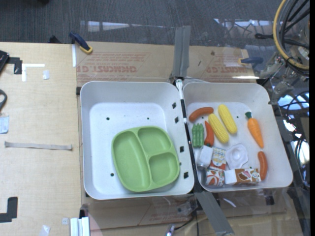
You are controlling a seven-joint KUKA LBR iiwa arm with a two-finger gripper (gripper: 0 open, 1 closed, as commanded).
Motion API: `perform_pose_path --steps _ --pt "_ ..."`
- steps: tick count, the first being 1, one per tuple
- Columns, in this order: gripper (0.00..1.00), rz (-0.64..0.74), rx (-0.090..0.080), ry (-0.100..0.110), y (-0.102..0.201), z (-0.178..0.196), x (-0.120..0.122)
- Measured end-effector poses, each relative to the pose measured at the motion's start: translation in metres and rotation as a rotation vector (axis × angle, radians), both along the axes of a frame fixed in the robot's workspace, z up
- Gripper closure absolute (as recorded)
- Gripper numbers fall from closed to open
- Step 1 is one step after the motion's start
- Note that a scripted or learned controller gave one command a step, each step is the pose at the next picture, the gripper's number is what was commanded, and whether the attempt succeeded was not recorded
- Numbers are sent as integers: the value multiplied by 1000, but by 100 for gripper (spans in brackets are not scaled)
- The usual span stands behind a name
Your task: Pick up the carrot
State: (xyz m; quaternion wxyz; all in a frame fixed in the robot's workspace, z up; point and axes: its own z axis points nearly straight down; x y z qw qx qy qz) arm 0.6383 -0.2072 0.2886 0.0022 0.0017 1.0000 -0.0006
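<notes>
The worktop (39, 127) carries two white bins side by side. The left bin (93, 132) holds a green divided plate (145, 158), lying flat toward its near side. The right bin (275, 146) holds the toy food — two corn cobs (222, 122), a red sausage (201, 113), green beans (198, 134) and small packets (241, 176) along its near wall. The carrot (255, 131) lies flat near that bin's right wall, green top pointing away, apart from the corn. I cannot tell the gripper's state.
</notes>
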Motion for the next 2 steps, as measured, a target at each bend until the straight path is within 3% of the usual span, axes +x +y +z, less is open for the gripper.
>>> perform_pose_path --steps 1,2 --pt "0 24 0 1 -9 -139 8" --pt "0 25 -1 -1 -14 -195 -23"
